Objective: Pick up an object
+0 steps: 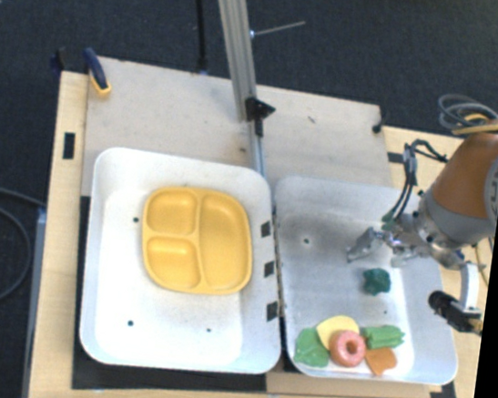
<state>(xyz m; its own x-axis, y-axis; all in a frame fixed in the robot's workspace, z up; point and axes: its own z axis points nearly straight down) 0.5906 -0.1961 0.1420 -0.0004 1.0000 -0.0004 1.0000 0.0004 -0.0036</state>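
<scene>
While end effector (380, 249) hangs open, gripping nothing | teal object (376, 279) compact, axis unclear

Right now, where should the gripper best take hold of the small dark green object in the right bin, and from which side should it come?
Probably from straight above, closing across the dark green object at its middle. It is small and compact, lies alone on the right bin floor apart from the toy pile, and the gripper is just beside it.
</scene>
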